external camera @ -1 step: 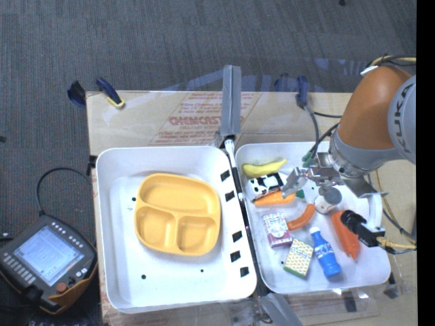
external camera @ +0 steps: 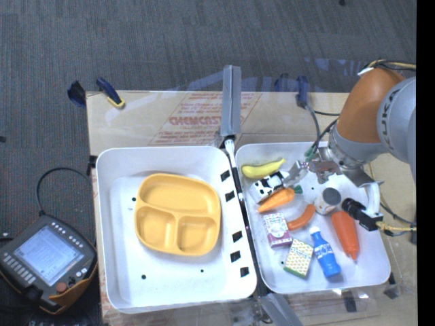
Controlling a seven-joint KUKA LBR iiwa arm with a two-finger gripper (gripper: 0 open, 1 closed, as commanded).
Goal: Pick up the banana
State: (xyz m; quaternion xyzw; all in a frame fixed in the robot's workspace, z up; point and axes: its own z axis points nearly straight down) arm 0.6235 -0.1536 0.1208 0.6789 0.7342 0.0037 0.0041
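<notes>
the banana (external camera: 264,168) is a small yellow toy fruit with a gentle curve, lying flat on the floor of the right-hand white bin (external camera: 380,263), in that bin's far left corner close to the divider between the two bins. it runs roughly left to right, its right end tipped slightly toward the far side and its left end darker at the tip. just on its near side sit a black-and-white toy (external camera: 270,181) and an orange carrot (external camera: 277,198)
</notes>
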